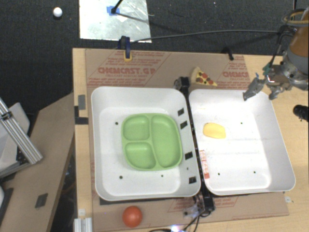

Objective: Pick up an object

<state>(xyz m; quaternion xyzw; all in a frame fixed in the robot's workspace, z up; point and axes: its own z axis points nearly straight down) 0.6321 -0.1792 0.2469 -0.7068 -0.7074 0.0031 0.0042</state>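
A small yellow lump lies loose on the floor of the right bin, toward its left side and a little above the middle, not far from the wall the two bins share. Nothing touches it.

Up at the far right corner of that bin hangs the gripper, well apart from the yellow lump. Its jaws are spread wide, two grey fingers splayed outward with nothing between them, one tip over the bin's back rim and the other just beyond the corner. Above them the grey arm comes in from the right, with cables looping around its wrist.

In the left bin sits a green divided plate, three compartments, lying flat near the middle. Black clips run down the seam between the two bins.

Outside the bins, a toy pizza slice rests on the cardboard sheet just behind the place where the bins meet. A red-orange ball sits on the tabletop in front of the left bin, near its front edge. A blue and yellow clamp grips the back edge of the cardboard. Farther back, on the dark floor, lies a shiny silver sheet with a blue piece of tape, and a small white ball off to its left.
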